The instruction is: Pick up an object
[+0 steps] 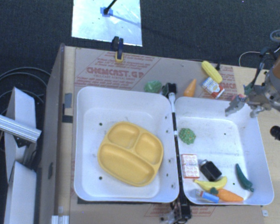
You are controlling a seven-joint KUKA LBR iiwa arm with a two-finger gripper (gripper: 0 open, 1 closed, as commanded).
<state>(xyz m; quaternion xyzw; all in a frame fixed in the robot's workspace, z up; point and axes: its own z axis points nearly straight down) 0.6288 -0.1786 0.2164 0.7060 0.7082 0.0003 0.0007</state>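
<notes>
Bright, even overhead light, slightly soft focus.
Glare whitens the metal plate (pixel 108 14) at top; shadows in the white bins (pixel 126 108) stay faint.

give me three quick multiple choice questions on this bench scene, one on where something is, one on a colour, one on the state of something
1. Where is the yellow divided plate?
A. in the left bin
B. in the right bin
C. on the cardboard behind the bins

2. What colour is the round bumpy toy near the right bin's left wall?
A. red
B. green
C. blue

3. What is between the fingers of the gripper?
A. the banana
B. the carrot
C. nothing

Answers:
1. A, the plate lies flat on the left bin floor.
2. B, it is green against the white right bin floor.
3. C, the fingers are spread over the right bin's far rim with nothing between them; the banana and carrot lie in the bin's near corner.
</notes>
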